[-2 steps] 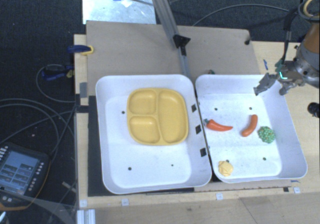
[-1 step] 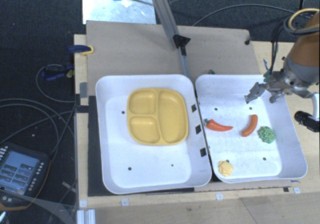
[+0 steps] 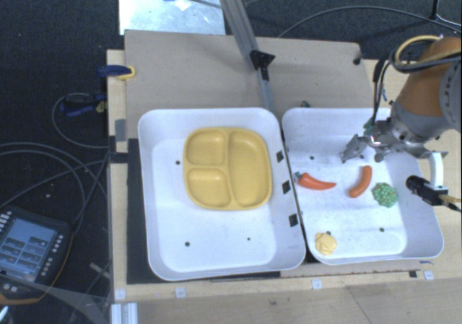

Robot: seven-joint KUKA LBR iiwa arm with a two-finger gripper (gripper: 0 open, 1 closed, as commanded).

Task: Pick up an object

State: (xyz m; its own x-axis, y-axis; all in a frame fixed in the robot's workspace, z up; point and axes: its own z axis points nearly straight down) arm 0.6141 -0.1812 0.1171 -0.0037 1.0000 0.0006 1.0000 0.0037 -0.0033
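In the right bin lie an orange carrot, a reddish sausage, a green broccoli piece and a small yellow item. My gripper hangs over the bin's upper middle, just above the sausage's top end. Its fingers spread apart with nothing between them. The carrot lies to the lower left of the gripper.
The left bin holds a yellow divided plate. A grey pole slants down to the gap between the bins. Cables and a teach pendant lie on the floor at left.
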